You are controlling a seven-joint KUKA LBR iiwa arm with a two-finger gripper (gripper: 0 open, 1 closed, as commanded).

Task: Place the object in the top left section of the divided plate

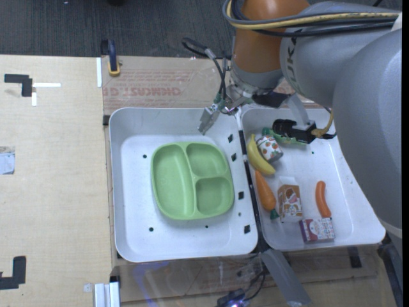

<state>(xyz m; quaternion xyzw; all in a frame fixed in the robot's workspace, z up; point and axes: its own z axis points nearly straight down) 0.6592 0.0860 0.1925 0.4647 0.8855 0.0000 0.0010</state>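
Note:
The green divided plate (192,181) lies in the left white bin (128,171), with one long section and two smaller ones, all bare. My gripper (209,119) hangs above the far right corner of that bin, just beyond the plate's far rim. I see nothing in it. In the right bin (358,203) lie a banana (259,158), a small red-and-white can (271,148), a carrot (265,192), a small printed carton (289,201), an orange-red sausage (323,199) and a maroon box (317,230).
The two bins meet at a shared wall (246,184) with black clips. A brown cardboard strip (160,85) lies behind the left bin. Pale bench surface (51,171) extends to the left. The arm's grey body (358,75) covers the upper right.

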